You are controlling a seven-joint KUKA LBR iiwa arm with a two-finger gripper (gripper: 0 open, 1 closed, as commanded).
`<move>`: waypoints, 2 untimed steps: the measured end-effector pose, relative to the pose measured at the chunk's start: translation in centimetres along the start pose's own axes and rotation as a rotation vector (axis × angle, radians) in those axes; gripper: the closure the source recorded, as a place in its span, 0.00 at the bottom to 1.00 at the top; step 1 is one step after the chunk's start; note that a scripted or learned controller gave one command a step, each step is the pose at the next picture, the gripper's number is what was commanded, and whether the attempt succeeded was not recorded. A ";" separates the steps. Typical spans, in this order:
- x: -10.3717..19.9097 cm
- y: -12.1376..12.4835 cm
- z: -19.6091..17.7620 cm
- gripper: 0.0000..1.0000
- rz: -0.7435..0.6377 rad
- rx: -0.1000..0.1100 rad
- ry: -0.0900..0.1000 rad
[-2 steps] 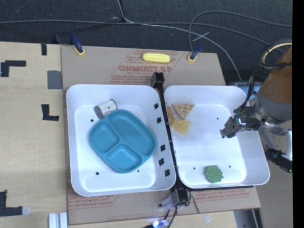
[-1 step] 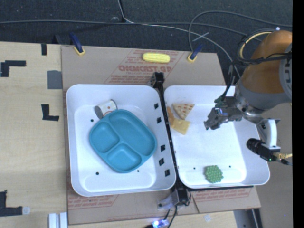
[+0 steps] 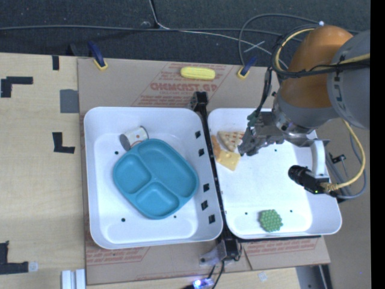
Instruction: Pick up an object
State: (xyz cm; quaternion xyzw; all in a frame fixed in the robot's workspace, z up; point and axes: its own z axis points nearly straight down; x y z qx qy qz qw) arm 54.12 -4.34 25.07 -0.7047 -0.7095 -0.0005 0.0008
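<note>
Hovering low over the waffle pieces (image 3: 227, 149) — fingers (image 3: 248, 144) too dark to tell, nothing lifted yet.

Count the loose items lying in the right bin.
2. A tan waffle-like piece lies near the bin's left wall, beside the gripper; a green bumpy ball sits near the front rim. The arm may hide more.

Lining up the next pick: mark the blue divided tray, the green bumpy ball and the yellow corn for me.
blue divided tray (image 3: 155, 178), camera view, centre ridge between compartments.
green bumpy ball (image 3: 270, 220), camera view, middle of its top.
yellow corn (image 3: 197, 73), camera view, middle of the cob.
</note>
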 end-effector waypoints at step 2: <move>9.8 3.2 1.5 1.00 0.001 0.001 -0.001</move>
